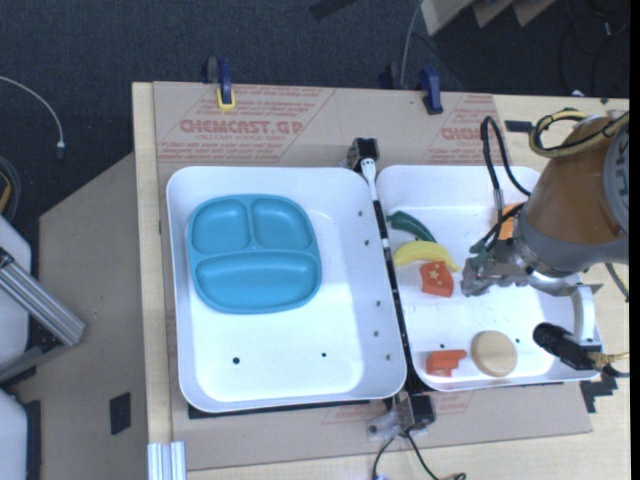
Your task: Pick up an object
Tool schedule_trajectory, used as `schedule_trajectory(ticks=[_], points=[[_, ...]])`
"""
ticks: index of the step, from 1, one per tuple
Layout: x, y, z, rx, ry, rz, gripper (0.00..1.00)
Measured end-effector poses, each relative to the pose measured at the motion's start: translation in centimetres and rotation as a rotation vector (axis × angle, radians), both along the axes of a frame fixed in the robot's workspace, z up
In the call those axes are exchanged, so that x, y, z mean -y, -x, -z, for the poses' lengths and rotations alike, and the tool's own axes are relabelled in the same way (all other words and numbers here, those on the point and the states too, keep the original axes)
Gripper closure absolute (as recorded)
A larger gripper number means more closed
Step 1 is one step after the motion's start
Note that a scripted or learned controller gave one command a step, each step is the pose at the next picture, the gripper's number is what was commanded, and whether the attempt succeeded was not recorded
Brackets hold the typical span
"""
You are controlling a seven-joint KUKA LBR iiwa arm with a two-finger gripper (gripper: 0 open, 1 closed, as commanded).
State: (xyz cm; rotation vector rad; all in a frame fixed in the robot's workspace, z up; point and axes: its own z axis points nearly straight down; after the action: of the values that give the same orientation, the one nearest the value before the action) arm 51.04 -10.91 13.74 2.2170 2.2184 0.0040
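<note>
Orange thing [511, 218] half-hidden behind arm [570, 213].

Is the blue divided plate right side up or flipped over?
Right side up. The blue divided plate lies flat in the left bin, its three hollow compartments facing upward, nothing visible in them.

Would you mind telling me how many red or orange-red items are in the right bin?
2 clearly: a red piece mid-bin beside the yellow banana, and an orange-red block at the front edge, left of the tan disc. An orange bit shows beside the arm, which may hide more.
</note>
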Motion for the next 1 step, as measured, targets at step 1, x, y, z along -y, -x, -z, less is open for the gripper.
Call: schedule_trajectory(ticks=[1], points=[[-0.26, -0.17, -6.38, 0.003, 0.001, -0.001, 1.00]])
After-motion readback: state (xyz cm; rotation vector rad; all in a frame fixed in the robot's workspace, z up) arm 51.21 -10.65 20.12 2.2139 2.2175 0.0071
